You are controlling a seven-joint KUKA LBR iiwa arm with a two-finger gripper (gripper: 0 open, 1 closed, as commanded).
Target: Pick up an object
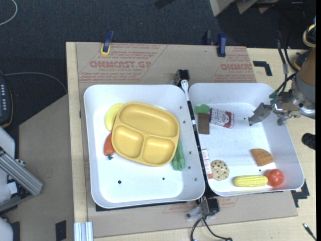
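The hand (pixel 262 113) hangs over the upper right part of the right bin (pixel 296 157), reaching in from the right edge of the camera view; whether its fingers are spread or pressed together cannot be told, and nothing is seen between them. Left of the hand, well apart from it, a small red-and-white packet (pixel 221 118) lies on the bin floor, and just beyond it a brown block (pixel 203 122) with a green piece (pixel 202 109) at its upper end rests against the bin's left wall. Below the hand lies a tan bread slice (pixel 262 156). Along the near wall sit a red tomato (pixel 275 177), touching a yellow corn cob (pixel 251 181), and further left a chocolate-chip cookie (pixel 219 169).

The left bin (pixel 95 149) holds a yellow three-compartment plate (pixel 145 133). A yellow piece (pixel 111 115) shows at the plate's upper left rim, a red-orange pepper (pixel 109 146) at its left rim and a green leafy piece (pixel 178 157) at its right rim. Both bins rest on the cardboard-covered bench (pixel 150 62).
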